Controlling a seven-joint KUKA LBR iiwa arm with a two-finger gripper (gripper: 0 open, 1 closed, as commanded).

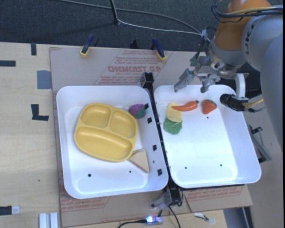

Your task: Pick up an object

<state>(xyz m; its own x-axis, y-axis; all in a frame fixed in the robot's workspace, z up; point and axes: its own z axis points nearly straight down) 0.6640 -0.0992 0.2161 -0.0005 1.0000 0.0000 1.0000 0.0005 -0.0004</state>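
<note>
White bins, two, side by side on cardboard. Left bin (66, 175) carries a yellow divided tray (106, 131) across most of its floor, a purple toy (138, 109) touching the tray's far right corner, a tan wedge (140, 160) just beside its near right corner. Right bin (228, 151) mostly bare floor; items bunched at far left: yellow piece (174, 113) resting on a green piece (172, 125), orange-red carrot-like toy (185, 106) touching the yellow one, small red-orange toy (208, 107) just right of that.

Grey arm with orange band enters from right. Gripper (195, 82) hangs above the right bin's far rim, fingers spread apart, nothing between them. Likely target: carrot or red-orange toy, both just in front of it.

Risks, judged:
- Items are packed close, so a descent on the carrot may nudge the yellow piece or pinch two things.
- Carrot is thin and lies flat; fingers closing along its length instead of across could slip off.
- Cluster sits near the far rim and the divider, so a finger could strike the bin wall.
- Small rounded red-orange toy may roll away when touched.
</note>
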